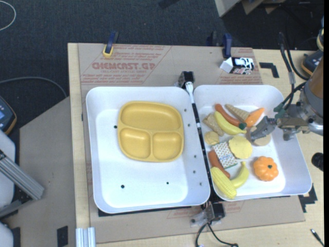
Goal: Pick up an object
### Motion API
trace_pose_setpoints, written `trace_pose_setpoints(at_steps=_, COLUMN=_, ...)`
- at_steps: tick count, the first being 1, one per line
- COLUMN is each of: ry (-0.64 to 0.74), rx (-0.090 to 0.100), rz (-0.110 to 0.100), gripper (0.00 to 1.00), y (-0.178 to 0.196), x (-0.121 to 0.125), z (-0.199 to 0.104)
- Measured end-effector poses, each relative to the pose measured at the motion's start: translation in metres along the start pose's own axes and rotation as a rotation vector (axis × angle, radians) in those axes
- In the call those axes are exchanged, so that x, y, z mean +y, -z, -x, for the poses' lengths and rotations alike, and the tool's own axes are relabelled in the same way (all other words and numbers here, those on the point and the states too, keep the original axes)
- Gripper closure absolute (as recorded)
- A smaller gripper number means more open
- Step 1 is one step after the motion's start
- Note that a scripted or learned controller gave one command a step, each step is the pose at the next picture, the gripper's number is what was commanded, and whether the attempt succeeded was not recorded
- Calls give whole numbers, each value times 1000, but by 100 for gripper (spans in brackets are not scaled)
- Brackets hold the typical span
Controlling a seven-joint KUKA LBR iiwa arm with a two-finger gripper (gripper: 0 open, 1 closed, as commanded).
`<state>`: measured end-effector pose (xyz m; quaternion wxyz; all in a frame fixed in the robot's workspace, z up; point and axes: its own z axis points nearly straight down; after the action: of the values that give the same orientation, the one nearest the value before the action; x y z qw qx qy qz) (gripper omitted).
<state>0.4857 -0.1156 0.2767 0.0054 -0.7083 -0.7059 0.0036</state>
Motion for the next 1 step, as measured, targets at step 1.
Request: trace_pose_setpoints(at_steps=1, ry=3, rx=-2, rz=12, gripper=0, y=6, x=2, z=0)
